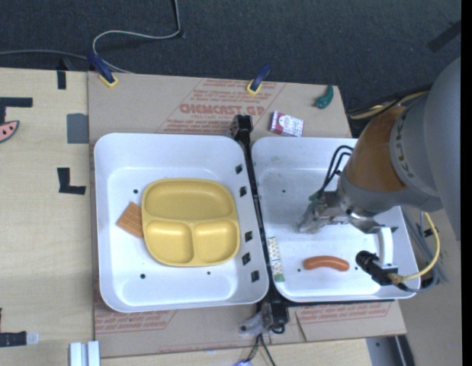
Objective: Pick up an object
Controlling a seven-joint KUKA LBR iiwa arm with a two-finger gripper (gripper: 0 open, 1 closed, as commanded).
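An orange-red sausage (325, 263) lies near the front of the right bin (285, 162). My gripper (313, 218) hangs low over the middle of that bin, a little behind and to the left of the sausage and apart from it. In the left bin (113, 158) rests a yellow divided plate (191, 221). A flat brown piece (131, 219) pokes out from under the plate's left edge.
The arm covers the right bin's right side. A small red and white packet (285, 123) lies on the cardboard behind the bins, with a green clip (324, 96) further right. Yellow clamps (258, 82) hold the cardboard's back edge.
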